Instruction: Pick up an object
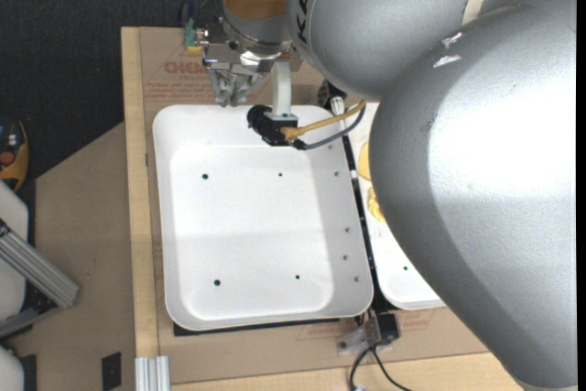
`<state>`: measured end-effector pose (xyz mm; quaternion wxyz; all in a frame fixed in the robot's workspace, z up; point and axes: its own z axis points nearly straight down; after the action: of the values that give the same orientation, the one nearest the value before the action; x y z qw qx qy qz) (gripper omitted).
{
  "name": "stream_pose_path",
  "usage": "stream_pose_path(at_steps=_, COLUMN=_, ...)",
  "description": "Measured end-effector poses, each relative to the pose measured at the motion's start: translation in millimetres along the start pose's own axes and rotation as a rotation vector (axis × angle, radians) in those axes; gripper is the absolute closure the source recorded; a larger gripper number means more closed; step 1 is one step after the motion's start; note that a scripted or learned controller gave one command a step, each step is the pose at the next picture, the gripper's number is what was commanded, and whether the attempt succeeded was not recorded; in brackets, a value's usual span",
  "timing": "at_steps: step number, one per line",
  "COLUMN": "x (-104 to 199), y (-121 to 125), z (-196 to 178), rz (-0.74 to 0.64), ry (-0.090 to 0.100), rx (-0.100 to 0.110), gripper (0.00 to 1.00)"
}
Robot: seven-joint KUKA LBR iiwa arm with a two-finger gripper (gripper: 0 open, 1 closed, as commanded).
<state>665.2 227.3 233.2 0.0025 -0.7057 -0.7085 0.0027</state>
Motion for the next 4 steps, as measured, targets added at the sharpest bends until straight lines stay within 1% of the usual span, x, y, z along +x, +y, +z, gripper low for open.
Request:
stream_pose_path(at_steps=1, x=-3, y=1, z=-76, rz=0.003, ry=0.003, rx=-0.016, gripper=1.0)
stream_pose_path(at_steps=2, x=-3, y=-8, z=-131, rz=0.003, ry=0.003, rx=-0.016, gripper=1.0)
stream_pose_path(at_steps=3, x=-3, y=0, z=-237, rz=0.002, ry=0.005, rx=-0.023, gripper=1.0)
stream_pose_path(at_steps=4, x=-3, y=-2, z=-49, rz=0.005, ry=-0.005, rx=0.01, gripper=1.0)
